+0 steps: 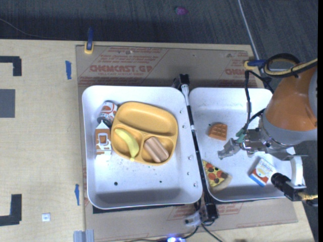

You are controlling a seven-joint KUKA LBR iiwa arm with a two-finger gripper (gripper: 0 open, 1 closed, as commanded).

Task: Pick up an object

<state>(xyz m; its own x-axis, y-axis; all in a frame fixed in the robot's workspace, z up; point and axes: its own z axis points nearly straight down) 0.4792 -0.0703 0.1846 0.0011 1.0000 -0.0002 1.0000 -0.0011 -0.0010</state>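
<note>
Dark carpet lies behind the table point(40, 135). Just right of the waffle piece point(218, 131) in the right bin point(222, 97), the gripper point(228, 150) is hung low, as if for a grasp; whether its fingers are spread cannot be told.

The right bin point(237, 97) holds a brown waffle point(218, 131) lying flat near its middle, a pizza slice point(215, 175) with red and dark toppings flat at its front left corner by the divider, and a small white carton point(261, 171) with red and blue print, tilted, near the front right. In the left bin point(96, 180) a yellow divided plate point(144, 131) sits toward the back, with a banana point(128, 142) in its front-left compartment and a hot dog point(156, 149) in its front-right one. A can point(106, 113) and a white-and-orange box point(102, 140) lie against the plate's left side.
</note>
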